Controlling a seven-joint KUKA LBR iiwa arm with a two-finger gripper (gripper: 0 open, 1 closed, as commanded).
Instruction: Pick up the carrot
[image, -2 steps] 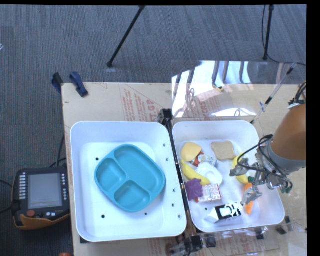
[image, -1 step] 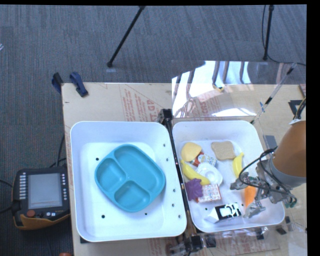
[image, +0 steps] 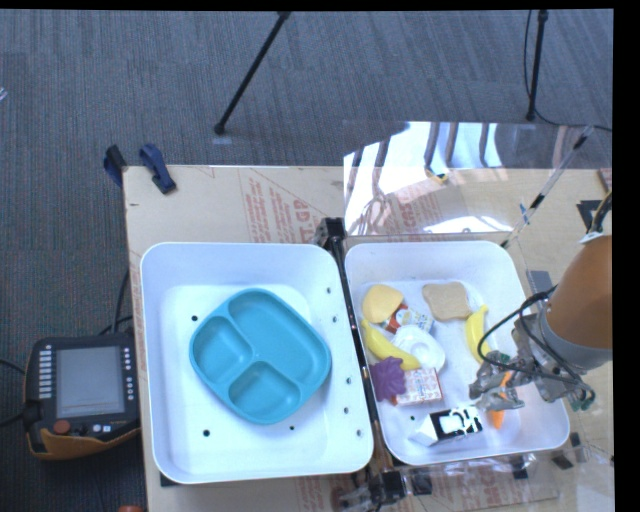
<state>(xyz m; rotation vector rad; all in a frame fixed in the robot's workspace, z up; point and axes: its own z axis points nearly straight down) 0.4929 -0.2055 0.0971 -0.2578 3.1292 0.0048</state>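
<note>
1. Nearest the camera, at the lower edge of the camera view, the front rim of the right bin (image: 470, 458) is sitting on the cardboard-covered worktop (image: 240, 200), with a black-and-white package (image: 452, 424) lying just inside that rim.
2. The end effector (image: 503, 386) is hanging low over the right-hand front part of the right bin, reaching in from the right under the grey arm with its orange band (image: 590, 295).
3. The carrot (image: 497, 417), a small orange piece, is showing right at the end effector's tips, just beside the black-and-white package; an orange patch is also glinting among the metal parts above it. Whether the fingers are closing on it or merely standing over it cannot be told.
4. Elsewhere in the right bin, a banana (image: 476, 334) is lying near the right wall, a slice of bread (image: 446, 299) is resting toward the back, and a yellow rounded item (image: 381, 302) is sitting near the left wall.
5. A second banana (image: 382, 347) is lying below that yellow item, touching a white round object (image: 420, 352), and a purple item (image: 386, 378) is sitting beside a red-patterned packet (image: 420, 386).
6. The left bin (image: 170, 300) is holding a blue divided plate (image: 260, 354), lying flat in the middle.
7. A handheld control pendant (image: 82, 388) is resting on the floor to the left of the worktop.
</note>
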